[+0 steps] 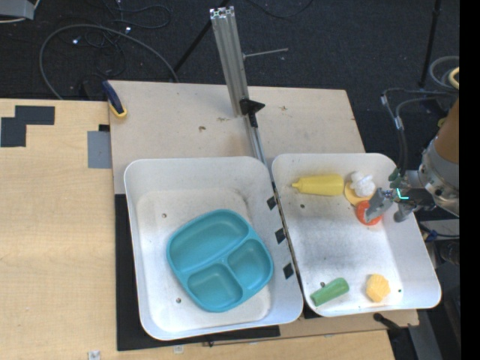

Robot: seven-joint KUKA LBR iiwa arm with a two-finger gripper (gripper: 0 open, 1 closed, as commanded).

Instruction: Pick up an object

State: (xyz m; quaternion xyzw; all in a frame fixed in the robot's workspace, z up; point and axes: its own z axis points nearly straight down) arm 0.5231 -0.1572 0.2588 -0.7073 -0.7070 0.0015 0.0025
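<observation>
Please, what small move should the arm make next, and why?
Probably lower the hand a little onto the orange and white toy. The hand sits at the right bin's upper right, right beside this toy, while the green piece and the small yellow piece lie much farther away.
</observation>
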